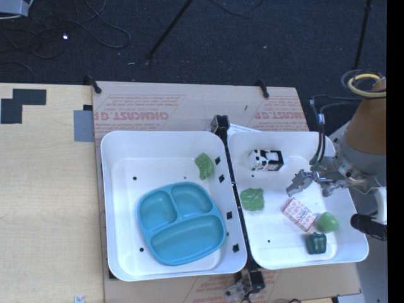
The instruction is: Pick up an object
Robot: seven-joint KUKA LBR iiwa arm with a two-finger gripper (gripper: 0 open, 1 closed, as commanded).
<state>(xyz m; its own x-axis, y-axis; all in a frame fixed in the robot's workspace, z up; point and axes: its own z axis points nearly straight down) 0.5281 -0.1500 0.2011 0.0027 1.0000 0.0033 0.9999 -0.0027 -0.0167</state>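
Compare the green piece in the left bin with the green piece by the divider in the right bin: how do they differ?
The left-bin green piece is smaller and duller; the right-bin green piece is broader and brighter. The first lies just above the blue divided plate; the second lies apart from other items. Both are leafy-looking and rest on white bin floors.

A robotics lab: black cables trail across dark carpet beyond the gripper, which hangs over white bins on taped cardboard.

An orange band is seen above a grey wrist; a yellow ring is carried on top, and metal fingers are fitted below
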